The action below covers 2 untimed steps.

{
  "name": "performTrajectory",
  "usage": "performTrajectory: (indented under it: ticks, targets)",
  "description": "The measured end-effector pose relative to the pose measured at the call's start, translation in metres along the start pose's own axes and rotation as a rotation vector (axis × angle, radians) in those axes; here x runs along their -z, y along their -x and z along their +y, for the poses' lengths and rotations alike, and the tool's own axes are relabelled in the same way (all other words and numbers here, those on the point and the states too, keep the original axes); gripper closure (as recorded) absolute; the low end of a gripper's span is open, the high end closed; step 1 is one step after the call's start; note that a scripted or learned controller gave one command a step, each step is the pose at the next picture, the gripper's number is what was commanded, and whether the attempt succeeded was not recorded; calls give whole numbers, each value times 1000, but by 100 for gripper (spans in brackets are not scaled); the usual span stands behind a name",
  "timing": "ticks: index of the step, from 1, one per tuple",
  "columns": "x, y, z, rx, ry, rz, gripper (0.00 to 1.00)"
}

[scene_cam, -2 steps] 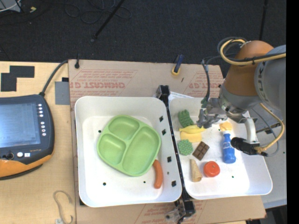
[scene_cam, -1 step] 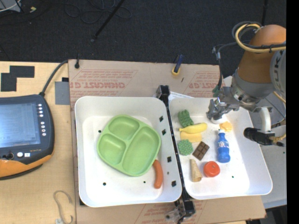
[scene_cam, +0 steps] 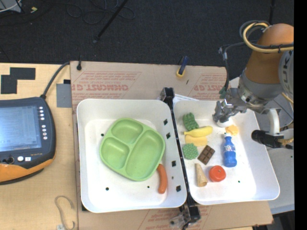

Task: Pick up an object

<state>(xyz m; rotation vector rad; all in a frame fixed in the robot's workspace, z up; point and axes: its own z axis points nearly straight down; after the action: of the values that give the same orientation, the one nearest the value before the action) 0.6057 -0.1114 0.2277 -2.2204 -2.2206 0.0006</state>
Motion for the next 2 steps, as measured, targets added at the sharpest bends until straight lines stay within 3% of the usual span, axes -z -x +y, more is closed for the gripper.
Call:
performTrajectory:
  ticks: [2]
  targets:
    - [14, -99, -4, 5, -1, 2, 100]
